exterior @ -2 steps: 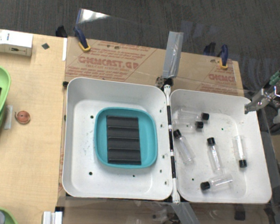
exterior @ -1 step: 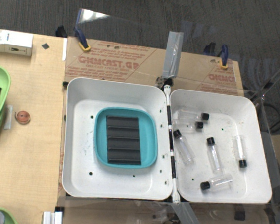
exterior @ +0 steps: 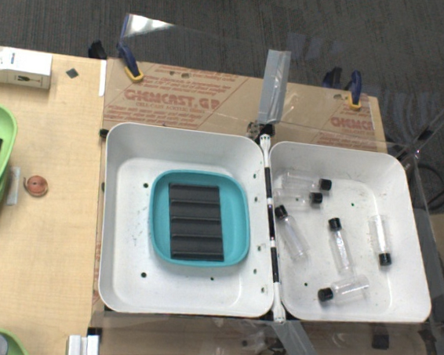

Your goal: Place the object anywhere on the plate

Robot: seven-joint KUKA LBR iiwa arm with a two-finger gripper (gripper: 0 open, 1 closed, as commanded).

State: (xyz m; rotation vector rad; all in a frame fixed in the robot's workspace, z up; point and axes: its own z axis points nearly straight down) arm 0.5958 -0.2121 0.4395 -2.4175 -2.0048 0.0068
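Two glossy white bins (exterior: 122, 225) are seen on the bench. A rounded teal plate (exterior: 238, 214) with a ribbed black insert (exterior: 195, 222) fills the left bin's middle; clear black-capped tubes (exterior: 338, 242) lie scattered in the right bin (exterior: 405, 231).

Wooden bench (exterior: 31, 271), two white bins (exterior: 122, 225) (exterior: 405, 231), cardboard sheet (exterior: 214, 101)
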